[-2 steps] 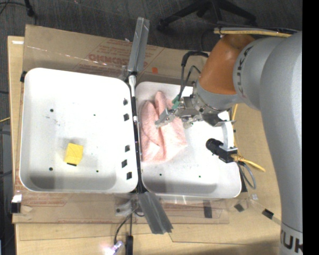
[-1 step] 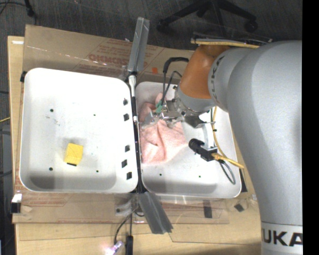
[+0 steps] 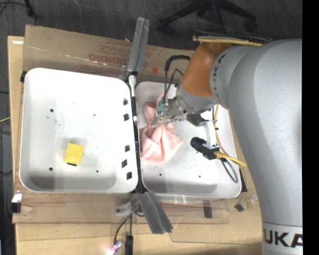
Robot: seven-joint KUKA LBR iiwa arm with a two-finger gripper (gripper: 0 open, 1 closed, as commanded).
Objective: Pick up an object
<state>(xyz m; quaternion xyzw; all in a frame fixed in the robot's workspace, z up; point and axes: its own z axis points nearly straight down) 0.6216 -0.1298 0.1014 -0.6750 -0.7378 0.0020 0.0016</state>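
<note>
1. i have the gripper down on the pink cloth in the right bin, beside the divider.
2. finger state: i cannot tell.
3. next, i judge: close, lift straight up.

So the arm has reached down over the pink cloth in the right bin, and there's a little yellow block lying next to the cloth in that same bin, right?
Not quite. The yellow block lies in the left bin, alone, not beside the cloth. The rest holds: the camera view shows the gripper down over the pink cloth in the right bin.
</note>
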